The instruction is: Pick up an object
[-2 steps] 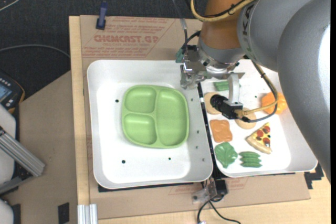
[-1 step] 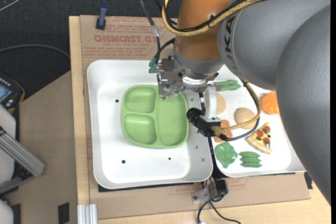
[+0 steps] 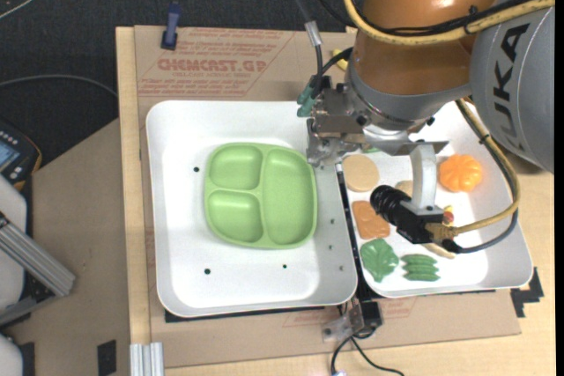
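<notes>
Disc (image 3: 361, 173), tan, lies in the right bin (image 3: 493, 269), just beside the hand (image 3: 330, 141), which hangs over the bins' shared edge. I cannot tell whether the hand is clenched or released. This looks like the approach step. The next move calls for centring over the disc, then descending.

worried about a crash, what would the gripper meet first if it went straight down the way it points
Probably the tan round disc in the right bin, right by the gripper. Depth is unclear and the wrist hides much, so it could instead land on bin floor beside it.
</notes>
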Controlling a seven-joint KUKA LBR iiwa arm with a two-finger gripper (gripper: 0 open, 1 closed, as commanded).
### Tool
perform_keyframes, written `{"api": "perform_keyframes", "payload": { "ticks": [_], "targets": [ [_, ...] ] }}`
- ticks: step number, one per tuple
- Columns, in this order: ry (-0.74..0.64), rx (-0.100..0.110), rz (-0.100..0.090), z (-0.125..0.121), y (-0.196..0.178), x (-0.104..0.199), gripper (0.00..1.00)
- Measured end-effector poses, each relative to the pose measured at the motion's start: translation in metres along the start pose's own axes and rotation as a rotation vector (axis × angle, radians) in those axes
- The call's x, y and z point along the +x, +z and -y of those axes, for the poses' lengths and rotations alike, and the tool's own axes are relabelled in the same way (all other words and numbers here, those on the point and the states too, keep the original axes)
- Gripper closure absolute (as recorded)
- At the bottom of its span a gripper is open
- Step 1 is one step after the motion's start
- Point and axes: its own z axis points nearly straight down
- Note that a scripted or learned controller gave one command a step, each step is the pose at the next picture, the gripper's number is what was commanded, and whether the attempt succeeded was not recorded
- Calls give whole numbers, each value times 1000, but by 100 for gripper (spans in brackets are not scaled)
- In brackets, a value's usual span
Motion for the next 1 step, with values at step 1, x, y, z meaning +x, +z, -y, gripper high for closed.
{"api": "perform_keyframes", "payload": {
  "ticks": [1],
  "targets": [
    [0, 6, 3, -2, -4, 1, 100]
  ]
}}
